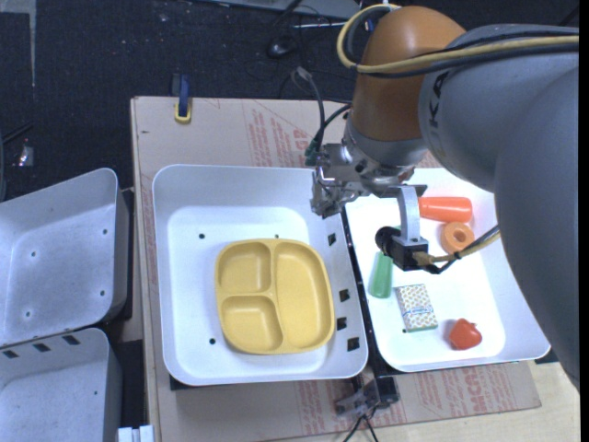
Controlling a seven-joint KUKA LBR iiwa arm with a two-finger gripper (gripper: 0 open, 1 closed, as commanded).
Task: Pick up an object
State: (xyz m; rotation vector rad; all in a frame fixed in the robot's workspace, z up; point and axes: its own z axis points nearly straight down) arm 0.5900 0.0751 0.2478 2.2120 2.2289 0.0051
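Observation:
A yellow divided plate [274, 295] lies in the left bin [184, 247]. The right bin [515, 339] holds an orange cylinder [446, 208], an orange ring [456, 238], a green bottle-shaped piece [381, 275], a small patterned box [416, 307] and a red item [465, 334]. My gripper [325, 198] hangs under the orange band of the arm, over the divide between the two bins at their far end. It sits above and left of the green piece, with nothing seen held in it.
The arm's grey bulk covers the upper right of the right bin. A black cable fitting [401, 244] hangs beside the green piece. Grey trays [55, 247] lie off the bench to the left. A blue-yellow clamp [183, 99] sits at the bench's far edge.

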